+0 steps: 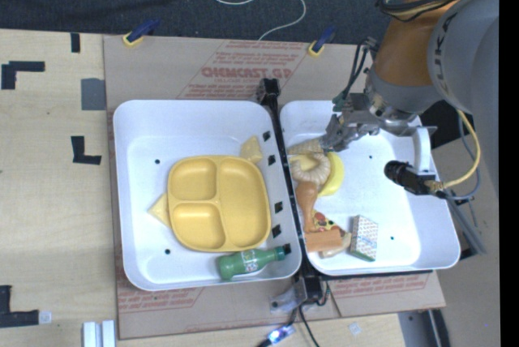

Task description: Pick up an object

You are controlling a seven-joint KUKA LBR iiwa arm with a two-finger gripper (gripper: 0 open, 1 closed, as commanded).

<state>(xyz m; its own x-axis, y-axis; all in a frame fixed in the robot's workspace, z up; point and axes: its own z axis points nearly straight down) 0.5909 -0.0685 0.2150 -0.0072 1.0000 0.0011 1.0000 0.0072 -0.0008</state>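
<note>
Likely light, soft: ring toy (311,166), best pinched across rim. Gripper (332,139) just above; finger state cannot be told.

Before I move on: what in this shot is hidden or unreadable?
- Claw: fingertips blur into the beige ring-shaped item; open or shut unclear, contact unclear.
- Yellow item: mostly covered by the ring.
- Pale yellow pieces: largely under the yellow divided plate.
- Green bottle: label too small to read.
- Patterned packet: print too small.
</note>
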